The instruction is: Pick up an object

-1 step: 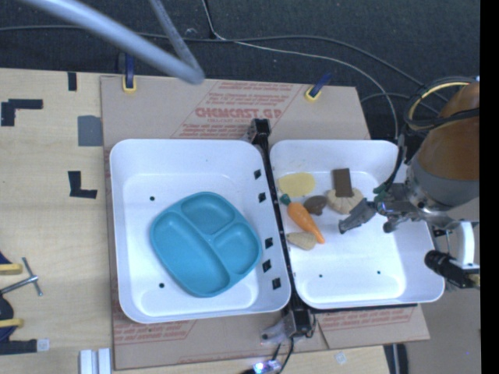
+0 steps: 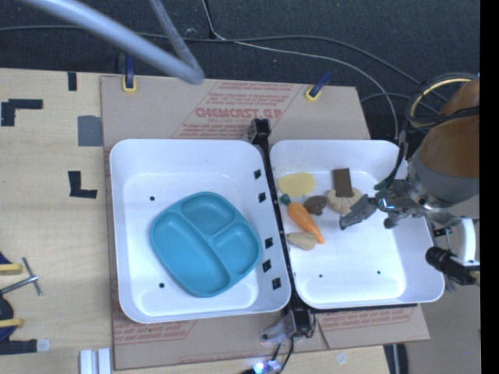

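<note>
While the grey arm (image 2: 446, 158) with its orange band leans in over the bench's right edge, the cardboard sheet (image 2: 234, 111) under everything takes up most of the bench top, printed with red lettering along its far edge. On it sit two white bins side by side, touching along a black divider (image 2: 269, 209). The left bin (image 2: 129, 170) holds a blue divided plate (image 2: 204, 242), lying flat and turned at a slant, filling much of the bin's floor toward its near side. The right bin (image 2: 390, 283) carries the small things, all gathered in its far left quarter, close to the divider. The gripper (image 2: 373, 211) hangs over the middle of this bin, just right of the cluster; its two dark fingers (image 2: 352, 215) stand spread apart with nothing between them. Of the pieces, a pale yellow slice (image 2: 297, 184) lies farthest back, near the divider. An orange carrot (image 2: 305, 220) lies at a slant below it, pointing toward the near right. A dark brown block (image 2: 341, 181) stands to the right of the yellow slice, and just beneath it sits a beige lump (image 2: 339, 202), very near the fingertip. A tan, bean-shaped piece (image 2: 304, 241) lies nearest the bench's front, touching the carrot's tip or just beside it; I cannot tell which. A small grey-brown pebble shape (image 2: 315, 204) sits between the carrot and the beige lump.
</note>
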Controlling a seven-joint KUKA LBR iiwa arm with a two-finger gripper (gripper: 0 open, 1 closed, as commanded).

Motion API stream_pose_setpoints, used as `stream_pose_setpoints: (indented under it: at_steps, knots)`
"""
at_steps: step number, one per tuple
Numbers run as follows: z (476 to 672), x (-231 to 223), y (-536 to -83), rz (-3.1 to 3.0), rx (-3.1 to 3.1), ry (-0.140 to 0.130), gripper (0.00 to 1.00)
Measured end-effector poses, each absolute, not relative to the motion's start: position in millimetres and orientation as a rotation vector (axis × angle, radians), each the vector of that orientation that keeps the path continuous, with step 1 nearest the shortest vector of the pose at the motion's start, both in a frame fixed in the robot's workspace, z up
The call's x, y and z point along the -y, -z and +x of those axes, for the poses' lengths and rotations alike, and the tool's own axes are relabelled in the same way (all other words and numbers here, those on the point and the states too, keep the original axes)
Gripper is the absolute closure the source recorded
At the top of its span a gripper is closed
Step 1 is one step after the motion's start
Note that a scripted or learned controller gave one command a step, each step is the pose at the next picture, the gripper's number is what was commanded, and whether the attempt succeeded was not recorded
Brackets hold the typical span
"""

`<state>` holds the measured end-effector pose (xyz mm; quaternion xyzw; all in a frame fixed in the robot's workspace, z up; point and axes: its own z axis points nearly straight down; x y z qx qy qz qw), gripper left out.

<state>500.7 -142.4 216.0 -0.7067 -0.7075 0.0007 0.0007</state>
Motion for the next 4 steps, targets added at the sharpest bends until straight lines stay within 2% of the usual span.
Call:
stream_pose_setpoints:
  at_steps: [1, 3, 4]
  knots:
    - [509.1, 138, -161, -2.216, 2.219, -0.006, 0.0]
    - [506.2, 140, -84, -2.22, 2.223, -0.002, 0.0]
    - [506.7, 141, -96, -2.223, 2.225, -0.001, 1.0]
